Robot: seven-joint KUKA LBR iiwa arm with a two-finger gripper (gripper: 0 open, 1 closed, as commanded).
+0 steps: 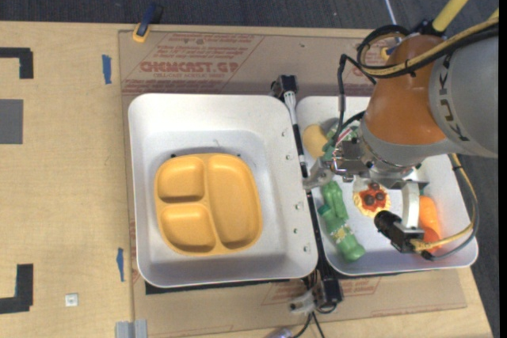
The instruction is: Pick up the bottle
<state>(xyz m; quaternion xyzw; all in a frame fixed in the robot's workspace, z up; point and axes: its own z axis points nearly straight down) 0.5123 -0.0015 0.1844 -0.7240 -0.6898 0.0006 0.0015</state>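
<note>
Bottle [339,222], green, lies on its side in the right bin [455,253], near that bin's left wall and close to the wall shared with the left bin [150,194]. The gripper [355,167] hangs just above the bottle's upper end; whether its fingers are open or closed cannot be told. A yellow divided tray [208,202] sits in the left bin.
</note>
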